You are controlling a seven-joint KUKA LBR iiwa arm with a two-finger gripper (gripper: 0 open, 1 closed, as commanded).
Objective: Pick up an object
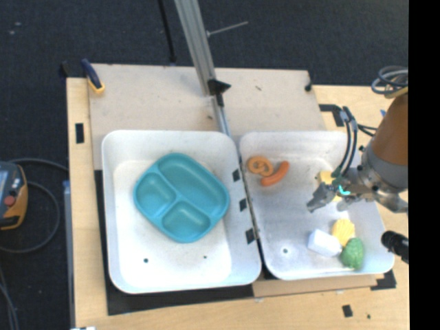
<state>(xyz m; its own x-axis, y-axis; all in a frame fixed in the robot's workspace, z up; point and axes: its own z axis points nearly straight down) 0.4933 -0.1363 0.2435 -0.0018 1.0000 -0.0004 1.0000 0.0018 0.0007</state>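
You are looking down from one fixed camera set high above the pale wooden surface [82,253], tilted at a slant. It stands far enough back to take in both shallow white plastic bins [172,275] side by side, with dark floor beyond. The grey-and-orange arm [393,139] enters from your right.

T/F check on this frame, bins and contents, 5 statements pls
1. The blue tray lies in the left bin. True.
2. The orange toy lies in the left bin. False: it is in the right bin.
3. The green toy lies near the right bin's front corner. True.
4. The hand is over the left bin. False: it is over the right bin.
5. The white block rests on the tray. False: it lies beside the yellow toy.
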